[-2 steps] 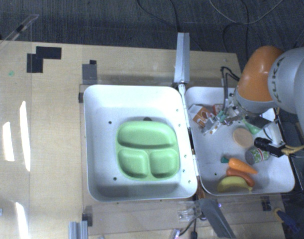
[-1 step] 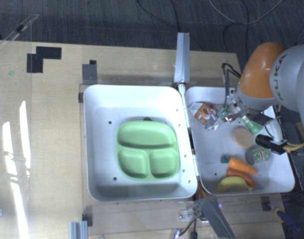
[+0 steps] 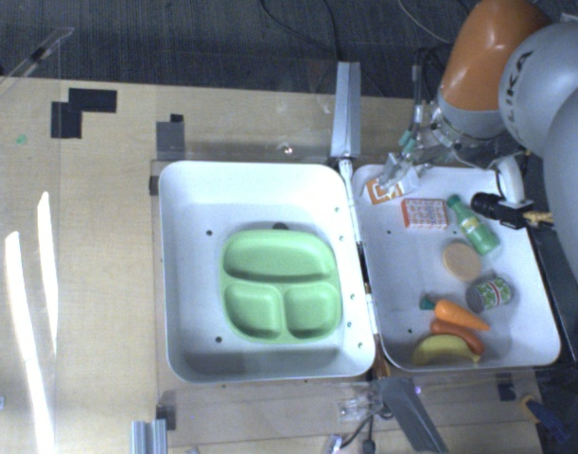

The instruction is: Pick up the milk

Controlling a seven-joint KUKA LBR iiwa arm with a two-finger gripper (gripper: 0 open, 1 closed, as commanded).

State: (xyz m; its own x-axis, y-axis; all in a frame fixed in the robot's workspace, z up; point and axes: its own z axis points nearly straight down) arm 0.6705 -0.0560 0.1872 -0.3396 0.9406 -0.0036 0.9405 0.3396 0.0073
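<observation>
Now the tool (image 3: 399,164) hangs over the right bin's (image 3: 544,348) far left corner, just above the milk (image 3: 384,190); its state I cannot tell. Risk: the carton sits close against the bin wall, so a descent could clip the wall or tip it.

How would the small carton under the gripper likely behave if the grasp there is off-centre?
The milk carton looks small and boxy, so it is probably light and apt to slide or tip, not roll. It lies near the right bin's top-left corner, so the walls may stop it. The gripper sits right above it.
</observation>
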